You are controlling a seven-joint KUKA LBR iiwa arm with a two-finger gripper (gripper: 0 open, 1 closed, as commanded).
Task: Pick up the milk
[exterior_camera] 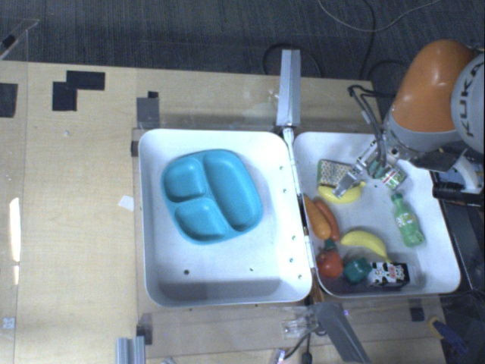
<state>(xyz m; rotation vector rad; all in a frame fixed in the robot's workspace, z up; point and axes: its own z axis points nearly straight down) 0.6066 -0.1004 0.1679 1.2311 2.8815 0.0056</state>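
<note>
While dark carpet [189,14] lies behind, bench [76,203] bears 2 bins [227,287].

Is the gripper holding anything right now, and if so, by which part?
Cannot tell. The gripper sits low in the right bin, beside a small carton and a yellow item; any hold is unclear.

Position: one fixed camera, set above the bench [68,203].
Facing: down at a slant — the bench's far edge runs along the top, with dark floor beyond it.
Nearness: far enough to take in the left bin [151,226] and the right bin [439,279] whole, side by side.
Arm's entry: the arm [436,89] comes in from the right edge.
</note>
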